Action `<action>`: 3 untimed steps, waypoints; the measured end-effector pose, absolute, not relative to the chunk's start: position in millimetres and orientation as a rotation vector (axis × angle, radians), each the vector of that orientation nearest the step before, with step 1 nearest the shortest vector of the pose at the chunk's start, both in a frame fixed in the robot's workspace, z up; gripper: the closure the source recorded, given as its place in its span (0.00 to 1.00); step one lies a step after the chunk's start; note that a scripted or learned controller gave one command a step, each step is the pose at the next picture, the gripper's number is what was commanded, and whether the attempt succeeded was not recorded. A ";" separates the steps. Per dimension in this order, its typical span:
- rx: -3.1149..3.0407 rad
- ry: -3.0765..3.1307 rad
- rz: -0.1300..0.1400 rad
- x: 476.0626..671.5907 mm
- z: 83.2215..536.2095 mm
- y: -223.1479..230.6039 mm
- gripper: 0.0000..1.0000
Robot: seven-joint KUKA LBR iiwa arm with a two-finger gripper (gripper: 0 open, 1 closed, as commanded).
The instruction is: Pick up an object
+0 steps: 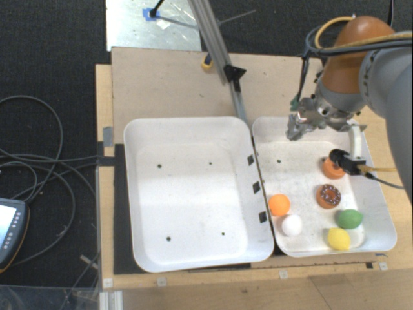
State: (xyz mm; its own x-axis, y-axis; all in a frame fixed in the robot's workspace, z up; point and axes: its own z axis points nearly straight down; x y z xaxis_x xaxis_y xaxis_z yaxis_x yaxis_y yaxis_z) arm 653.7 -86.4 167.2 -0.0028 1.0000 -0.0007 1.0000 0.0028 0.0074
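Claw point(298, 129) hangs over the right bin's point(381, 237) far end, finger state indeterminable. Candidate objects lie nearer: orange ball point(279, 205), white ball point(292, 225), doughnut point(328, 196). Best practice: centre above one isolated object, then descend vertically.

From my seat both bins look like matt white plastic — the left bin point(193, 192) smooth and clean, the right bin point(303, 154) faintly speckled. The bench point(168, 82) reads as bare cardboard-brown board, dull and flat. The orange ball point(279, 205) and white ball point(292, 225) look smooth; the donut point(328, 196) has a glossy brown top. The arm point(381, 76) is grey, satin-finished — its orange band point(352, 50) shinier. The gripper point(298, 129) looks like bare metal.
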 end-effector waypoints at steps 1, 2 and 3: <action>2.217 2.217 0.007 647.5 220.6 -93.6 1.00; 2.216 2.218 0.007 647.1 266.3 -98.9 1.00; 2.211 2.232 0.003 629.6 269.4 -52.7 1.00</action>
